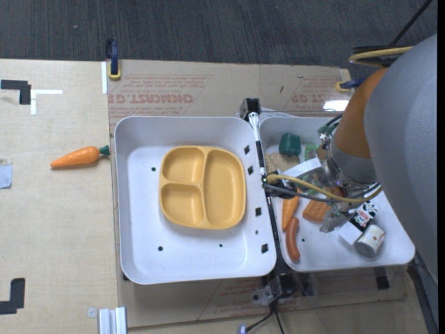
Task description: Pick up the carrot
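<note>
**Q:** Which item served as the reference in this view?

**A:** The yellow divided plate (203,186), which lay flat near the middle of the left bin (139,256).

**Q:** Where was the carrot?

**A:** The carrot (76,157) lay on the bare bench (49,242), well to the left of the plate and outside the left bin. Its green top pointed toward the plate and sat close to the bin's wall. Nothing touched it.

**Q:** Where was the arm?

**A:** The grey arm (410,131) reached in on the far side of the plate from the carrot and hung over the right bin (327,259). The gripper (332,218) was low among the clutter there, well apart from the carrot.

**Q:** Was the gripper wide, narrow, or holding something?

**A:** That could not be told, as the wrist and a looping yellow cable (306,183) masked it.

**Q:** What lay to the right of the plate?

**A:** In the right bin were a slim orange item (289,213), a reddish sausage-shaped item (293,241) just below it, a green item (290,145) toward the rear, and a white can (370,240) farthest from the plate.
</note>
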